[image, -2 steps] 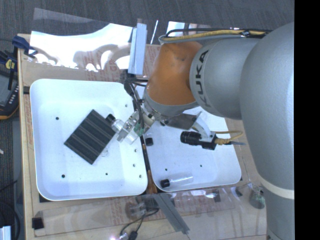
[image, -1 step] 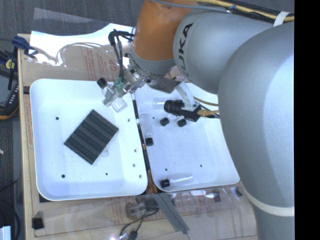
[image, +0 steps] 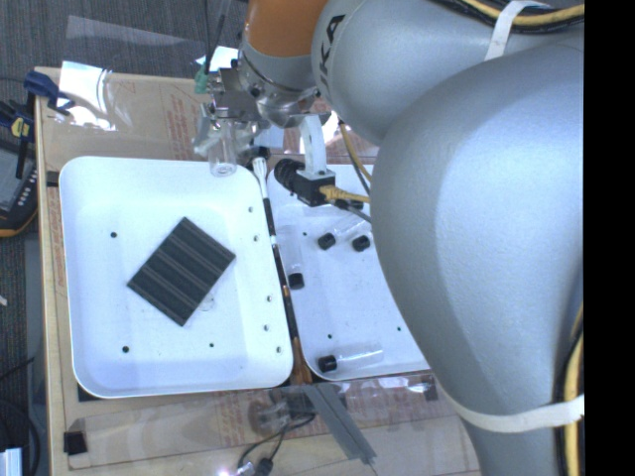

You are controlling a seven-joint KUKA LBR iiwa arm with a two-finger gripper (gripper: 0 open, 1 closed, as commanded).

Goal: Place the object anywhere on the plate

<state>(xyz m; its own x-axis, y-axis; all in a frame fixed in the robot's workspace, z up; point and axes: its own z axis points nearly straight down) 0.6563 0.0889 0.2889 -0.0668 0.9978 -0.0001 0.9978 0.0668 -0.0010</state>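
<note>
As the claw [image: 224,155] hangs over the far right corner of the left bin [image: 99,196], just beside the rim where that bin meets the right bin [image: 342,305], I cannot tell from my screen whether it is open or closed. The plate [image: 182,269], a dark ribbed square, lies flat on the left bin's floor. It is nearer to me than the claw and a little to its left, well apart from it, turned so one corner points back toward the claw. The small black things all sit on the claw's other side, in the right bin. The first bit [image: 325,240] and second bit [image: 360,243] lie near each other, below the claw and to its right. The third bit [image: 296,281] lies lower, close to the rim between the bins. The fourth bit [image: 327,363] rests by that bin's near edge, farthest from the claw. Which of them is the object I cannot tell; all lie apart from the plate. The arm [image: 476,186] covers the right bin's right part.
</note>
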